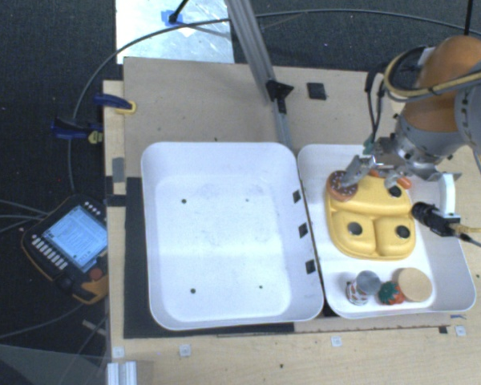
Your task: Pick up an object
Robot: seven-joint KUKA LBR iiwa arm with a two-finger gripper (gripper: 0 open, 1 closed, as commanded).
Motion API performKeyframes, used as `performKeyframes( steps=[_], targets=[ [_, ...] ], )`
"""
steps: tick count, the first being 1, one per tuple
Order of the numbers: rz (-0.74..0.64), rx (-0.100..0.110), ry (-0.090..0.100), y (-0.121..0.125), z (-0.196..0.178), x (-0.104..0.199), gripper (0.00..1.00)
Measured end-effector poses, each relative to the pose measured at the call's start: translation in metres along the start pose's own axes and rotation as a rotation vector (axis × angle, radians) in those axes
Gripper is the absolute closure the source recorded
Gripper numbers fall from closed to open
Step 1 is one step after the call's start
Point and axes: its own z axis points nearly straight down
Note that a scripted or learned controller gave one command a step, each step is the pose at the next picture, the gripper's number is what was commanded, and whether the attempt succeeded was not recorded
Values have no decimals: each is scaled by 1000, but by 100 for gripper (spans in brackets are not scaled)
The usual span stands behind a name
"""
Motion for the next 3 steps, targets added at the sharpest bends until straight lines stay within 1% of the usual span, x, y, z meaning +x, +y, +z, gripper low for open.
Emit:
performKeyframes(
  steps=[1, 2, 3],
  targets=[
    [0, -1, 0, 3, 49, -10, 0],
    [-2, -7, 0, 5, 35, -9, 100],
    [-4, -10, 0, 16, -16, -6, 100]
  ],
)
